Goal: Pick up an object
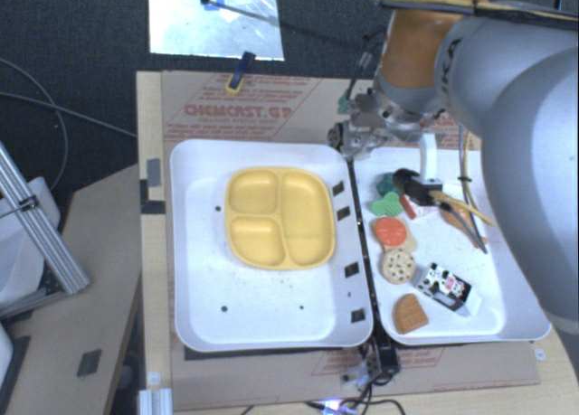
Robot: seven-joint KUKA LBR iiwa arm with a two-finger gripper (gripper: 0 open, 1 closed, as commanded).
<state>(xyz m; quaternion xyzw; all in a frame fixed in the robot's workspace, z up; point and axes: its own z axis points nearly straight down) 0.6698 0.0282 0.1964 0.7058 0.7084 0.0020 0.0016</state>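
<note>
The right bin (507,300) holds small toy foods: a red slice (391,231), a spotted cookie (397,266), a tan toast (410,313), a black-and-white carton (448,287). The grey arm (507,79) reaches in from the right, its gripper (360,137) above the bins' far junction; its state cannot be told.

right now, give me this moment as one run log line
gripper: above far edge of right bin, nothing seen held | yellow tray: in left bin | cookie, tomato slice: right bin, untouched
</note>
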